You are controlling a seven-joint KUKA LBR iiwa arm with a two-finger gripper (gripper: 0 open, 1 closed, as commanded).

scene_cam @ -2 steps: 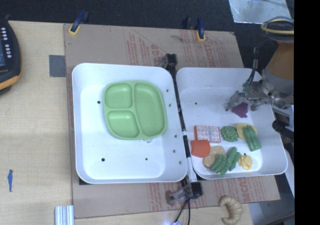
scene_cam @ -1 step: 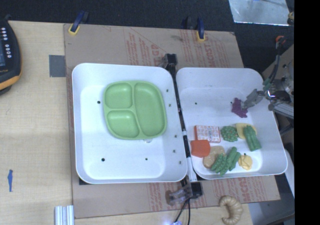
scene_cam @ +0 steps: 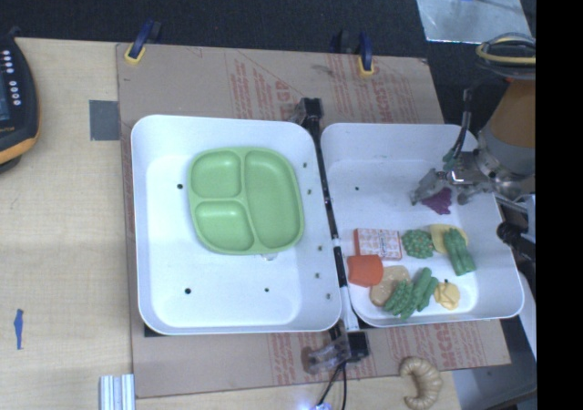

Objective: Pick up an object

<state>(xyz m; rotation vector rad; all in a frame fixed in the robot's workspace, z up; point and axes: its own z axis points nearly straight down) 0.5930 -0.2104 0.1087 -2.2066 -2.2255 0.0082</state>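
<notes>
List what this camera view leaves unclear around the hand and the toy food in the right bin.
- Hand: small and blurred; whether it grips the purple piece beneath it cannot be told.
- Purple piece: partly covered by the hand, so its shape is unclear.
- Arm: cut off by the right edge of the camera view.
- Food pile: pieces overlap and are too small to identify surely.

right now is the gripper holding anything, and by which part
Cannot be told. The gripper is down over a purple item in the right bin, touching or just above it.
</notes>
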